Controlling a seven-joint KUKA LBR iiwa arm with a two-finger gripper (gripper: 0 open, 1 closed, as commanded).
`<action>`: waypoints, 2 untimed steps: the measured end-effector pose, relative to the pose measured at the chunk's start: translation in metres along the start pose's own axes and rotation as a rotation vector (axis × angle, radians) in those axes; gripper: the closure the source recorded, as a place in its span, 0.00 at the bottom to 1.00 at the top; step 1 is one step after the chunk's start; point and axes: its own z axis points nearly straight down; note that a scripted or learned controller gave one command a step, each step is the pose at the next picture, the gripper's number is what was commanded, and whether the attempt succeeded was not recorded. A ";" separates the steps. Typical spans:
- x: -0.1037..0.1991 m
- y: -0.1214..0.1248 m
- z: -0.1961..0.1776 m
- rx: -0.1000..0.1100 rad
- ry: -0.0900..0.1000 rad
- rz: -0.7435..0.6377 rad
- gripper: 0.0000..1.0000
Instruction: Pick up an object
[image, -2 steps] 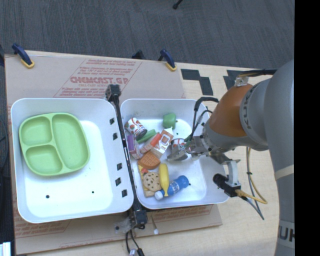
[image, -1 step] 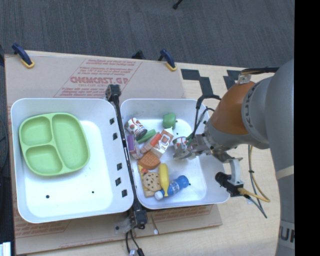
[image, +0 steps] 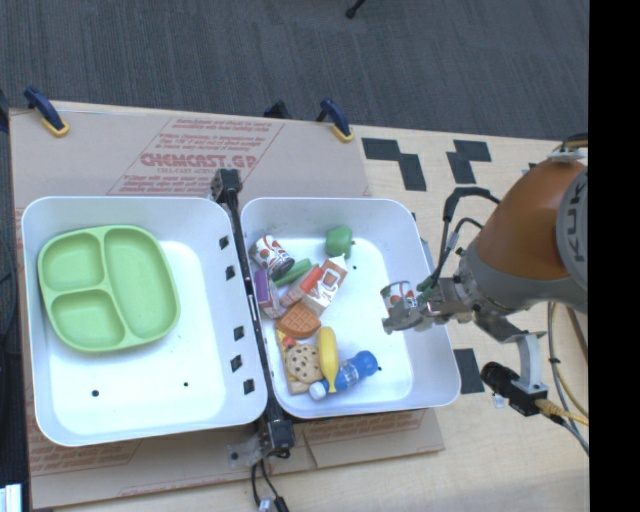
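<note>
you see the grey arm with its orange band (image: 535, 215) reaching in from the right, its gripper (image: 403, 308) low over the right side of the right bin (image: 430, 360). a small red-and-white item (image: 402, 295) sits right at the fingers, but you cannot tell whether they are closed on it or how far open they are.

the rest of the toy food lies in a loose pile on the bin's left half: a green pepper (image: 339, 240) near the back wall, a red-and-white carton (image: 325, 283) beside it, a small can (image: 266, 252) to its left, a brown piece (image: 298, 322), a cookie (image: 298, 365), a yellow banana (image: 327, 355) and a blue bottle (image: 350, 371) toward the front.

in the left bin (image: 120, 390), a light green divided plate (image: 107, 287) rests at the back left. both bins sit on a cardboard sheet (image: 200, 150) clamped to the counter (image: 500, 460).
</note>
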 end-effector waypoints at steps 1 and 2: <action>0.065 0.001 -0.084 -0.002 -0.001 -0.003 1.00; 0.110 0.038 -0.014 0.003 0.000 -0.004 1.00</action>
